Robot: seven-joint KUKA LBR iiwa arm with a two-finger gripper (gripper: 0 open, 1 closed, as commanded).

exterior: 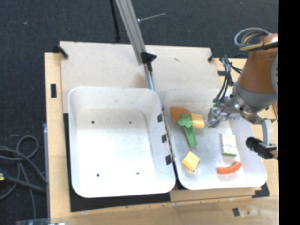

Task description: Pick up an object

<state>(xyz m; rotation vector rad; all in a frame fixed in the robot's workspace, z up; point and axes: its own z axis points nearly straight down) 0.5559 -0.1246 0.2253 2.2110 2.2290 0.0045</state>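
The worktop [56, 125] carries two shallow white bins side by side, so that things can be taken from one and there is room in the other. The left bin [75, 125] has only a few dark dots on its floor. The right bin [253, 175] holds all the small objects, and this is probably why the arm [258, 74], which enters from the right, is bent over this bin and not over the other.

The gripper [214, 117] hangs low over the far part of the right bin, just to the right of a small group of objects. From this camera I cannot tell how wide it stands, and I see nothing held in it.

The group is made of an orange piece [178, 113] at the far left, a green toy [189, 130] that touches it and stretches toward the near side, and a yellow block [198, 121] just beside the green toy on its right. The yellow block is the nearest thing to the gripper, so I judge it the likely target.

The other objects lie apart: a green and white box [228, 144] to the right, a second yellow block [191, 161] near the bin's left wall, and a small orange curved piece [229, 168] near the front edge. Being alone, they should be easier to take than the crowded ones.
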